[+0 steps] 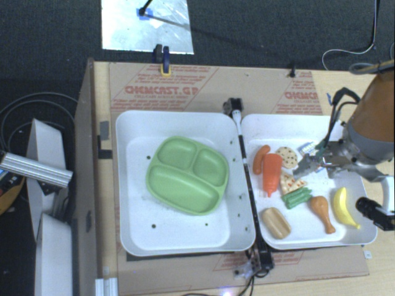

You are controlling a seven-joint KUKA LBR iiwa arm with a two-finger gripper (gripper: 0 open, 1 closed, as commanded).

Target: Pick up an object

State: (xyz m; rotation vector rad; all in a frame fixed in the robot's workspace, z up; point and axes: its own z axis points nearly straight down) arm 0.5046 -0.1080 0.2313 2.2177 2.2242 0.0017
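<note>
Seemingly, the metal two-finger hand (307, 163) is held low over the right shallow white bin (352, 236); whether it is open or closed cannot be told. Just beside it a round speckled cookie (286, 156), an orange plastic carrot (271, 173) and a yellow banana (343, 207) are seen. A green compartment tray (187, 174) is carried by the left white bin (137, 227).

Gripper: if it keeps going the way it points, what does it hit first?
Probably the cookie. The gripper points left across the right bin, with the carrot just beyond. Height is unclear, so it might pass above.
</note>
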